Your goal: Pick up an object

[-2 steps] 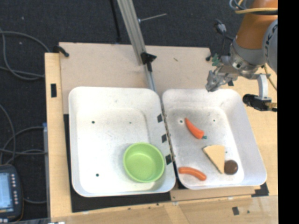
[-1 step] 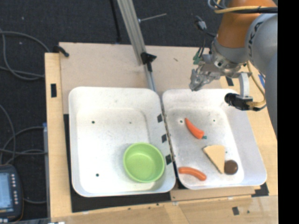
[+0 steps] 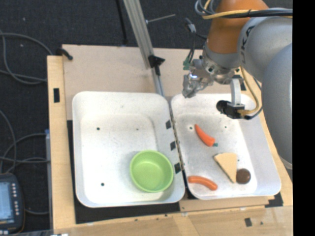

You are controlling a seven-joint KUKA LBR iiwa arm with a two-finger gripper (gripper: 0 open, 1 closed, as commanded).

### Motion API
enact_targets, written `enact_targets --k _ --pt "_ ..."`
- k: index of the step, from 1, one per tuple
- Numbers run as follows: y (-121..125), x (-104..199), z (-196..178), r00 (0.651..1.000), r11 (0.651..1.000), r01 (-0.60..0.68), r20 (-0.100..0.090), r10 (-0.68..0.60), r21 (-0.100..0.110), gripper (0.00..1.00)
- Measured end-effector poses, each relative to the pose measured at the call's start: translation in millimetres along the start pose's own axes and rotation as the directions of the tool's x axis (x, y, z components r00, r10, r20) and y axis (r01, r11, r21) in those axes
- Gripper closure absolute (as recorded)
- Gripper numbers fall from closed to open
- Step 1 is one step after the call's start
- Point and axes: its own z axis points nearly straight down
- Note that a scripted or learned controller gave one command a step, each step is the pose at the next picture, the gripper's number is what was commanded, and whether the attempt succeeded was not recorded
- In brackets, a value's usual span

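My gripper point(image 3: 189, 90) hangs above the far left corner of the right bin point(image 3: 261, 146), with nothing visibly between its fingers. In that bin lie an orange carrot with a green tip point(image 3: 204, 135), a tan cheese wedge point(image 3: 227, 164), a small brown ball point(image 3: 242, 175) touching the wedge, and an orange sausage point(image 3: 202, 182) near the front edge. The carrot is the closest to the gripper, some way in front of it.
The left bin point(image 3: 98, 127) holds a green bowl point(image 3: 151, 170) at its front right. A slanted aluminium post point(image 3: 141, 33) rises behind the bins, just left of the gripper. A ridge point(image 3: 175, 141) divides the two bins.
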Motion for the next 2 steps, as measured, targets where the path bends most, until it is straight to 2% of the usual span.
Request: enact_targets --k 2 --pt "-4.2 99.4 -11.9 1.000 1.000 0.002 -0.002 -0.002 -0.002 1.00"
